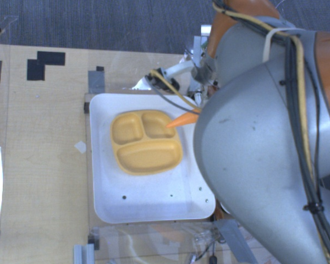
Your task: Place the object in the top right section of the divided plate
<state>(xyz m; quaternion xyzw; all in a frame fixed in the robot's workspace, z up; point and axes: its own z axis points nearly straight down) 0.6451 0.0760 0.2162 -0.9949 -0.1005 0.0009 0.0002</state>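
Our grey arm looms over the white bin, hiding our fingers, so we cannot tell their state. The yellow divided plate lies flat in the bin. The orange carrot-like object pokes out beneath the arm, its tip over the plate's top right section, apparently positioned for placing.

White bin on wooden bench

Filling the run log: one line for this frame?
phase: placing | object: orange carrot, tip over plate's top right section | yellow divided plate in white bin | tool: hidden behind arm | release: unconfirmed
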